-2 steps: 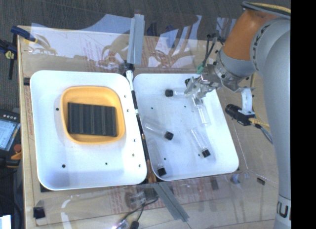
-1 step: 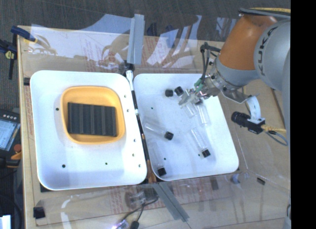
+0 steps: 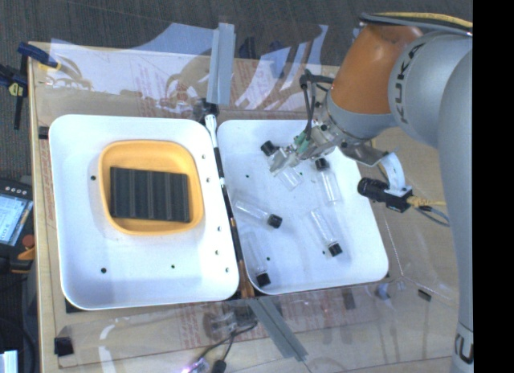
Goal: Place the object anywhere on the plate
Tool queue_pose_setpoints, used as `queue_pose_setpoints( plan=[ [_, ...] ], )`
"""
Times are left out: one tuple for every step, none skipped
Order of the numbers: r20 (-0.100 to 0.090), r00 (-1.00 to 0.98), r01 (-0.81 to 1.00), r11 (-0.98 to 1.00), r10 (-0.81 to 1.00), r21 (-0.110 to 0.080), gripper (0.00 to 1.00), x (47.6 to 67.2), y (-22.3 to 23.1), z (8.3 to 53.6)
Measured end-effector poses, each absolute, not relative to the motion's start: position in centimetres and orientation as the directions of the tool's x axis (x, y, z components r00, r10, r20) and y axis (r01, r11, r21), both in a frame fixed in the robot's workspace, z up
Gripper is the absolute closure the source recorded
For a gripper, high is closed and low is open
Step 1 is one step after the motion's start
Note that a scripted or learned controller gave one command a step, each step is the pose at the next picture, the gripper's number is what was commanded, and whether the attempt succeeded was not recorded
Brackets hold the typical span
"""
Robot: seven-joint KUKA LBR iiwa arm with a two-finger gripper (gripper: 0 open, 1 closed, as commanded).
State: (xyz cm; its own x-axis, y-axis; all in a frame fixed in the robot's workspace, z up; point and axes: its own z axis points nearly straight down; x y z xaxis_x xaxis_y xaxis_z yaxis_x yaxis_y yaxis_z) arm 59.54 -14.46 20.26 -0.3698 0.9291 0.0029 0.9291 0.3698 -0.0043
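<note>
A yellow plate [image 3: 149, 186] with a dark ridged centre lies in the left bin [image 3: 136, 279]. Several clear vials with black caps lie in the right bin [image 3: 361, 263]. One vial [image 3: 279, 157] lies at the upper middle, its cap toward the upper left. My gripper [image 3: 302, 148] is low in the right bin, right beside that vial's clear end. Whether it touches the vial is unclear. Other vials lie at the centre [image 3: 259, 214], right of centre [image 3: 324, 231], below the gripper [image 3: 329, 186] and at the front left corner [image 3: 259, 270].
The grey arm with its orange band [image 3: 371, 82] reaches in from the right over the right bin's far edge. A black cable fitting [image 3: 384, 191] hangs at the bin's right rim. A divider [image 3: 223, 194] separates the bins.
</note>
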Motion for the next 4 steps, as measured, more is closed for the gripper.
queue_pose_setpoints(
  plan=[
    [0.003,-0.46,0.888,0.46,0.888,-0.004,1.0,56.0,-13.5,18.0],
    [0.0,-0.501,0.865,0.501,0.865,-0.001,1.0,55.9,-6.7,22.5],
    [0.0,-0.609,0.793,0.609,0.793,-0.001,1.0,58.6,-3.3,21.4],
    [-0.001,-0.609,0.793,0.609,0.793,-0.001,0.0,58.7,-3.3,21.4]
  ],
)
